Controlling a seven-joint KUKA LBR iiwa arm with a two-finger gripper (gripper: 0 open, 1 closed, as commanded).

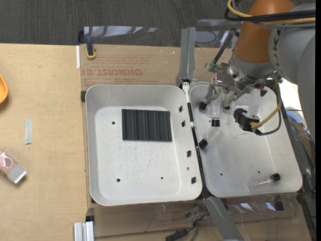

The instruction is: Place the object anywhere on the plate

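Observation:
A dark grey ribbed plate (146, 125) lies flat in the left bin (100, 149), towards its back. My gripper (212, 110) is low over the back left part of the right bin (281, 149), close to the wall between the two bins. A small black piece (203, 143) lies on the bin floor just in front of the gripper, beside that wall. A clear tube with a black cap (263, 181) rests near the right bin's front right corner, well away from the gripper. The wrist and its cables hide the floor behind the gripper.
A black and yellow cable (251, 123) loops down from the wrist over the right bin. On the bench to the left lie a small grey strip (28, 132) and a red and white packet (11, 167). An orange object (2, 89) sits at the left edge.

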